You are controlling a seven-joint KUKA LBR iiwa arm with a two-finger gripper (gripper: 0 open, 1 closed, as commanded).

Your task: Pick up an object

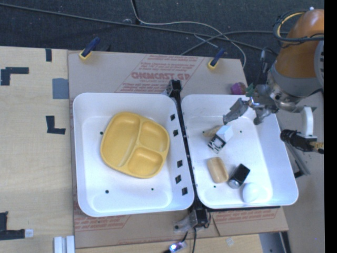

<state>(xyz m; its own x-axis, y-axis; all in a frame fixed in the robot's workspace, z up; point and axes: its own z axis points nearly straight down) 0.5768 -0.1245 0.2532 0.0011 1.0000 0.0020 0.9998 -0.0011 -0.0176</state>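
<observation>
You have nothing lifted yet: the gripper (227, 121) hangs with fingers apart over the right bin (274, 157), just above the small box (218, 138); grasp and lift remain.

- Yellow divided plate (135, 144) sits in the white left bin (84, 157).
- White right bin (274, 157) carries a tan block (217, 169), a black piece (239, 174) and a white ball (251, 192).
- Arm (300, 51) shows grey with orange on top.
- Desk (31, 157) is pale wood, marked with dark tape.
- Yellow clamps (89, 48) with blue grips on brown cardboard (152, 73) printed in red.
</observation>
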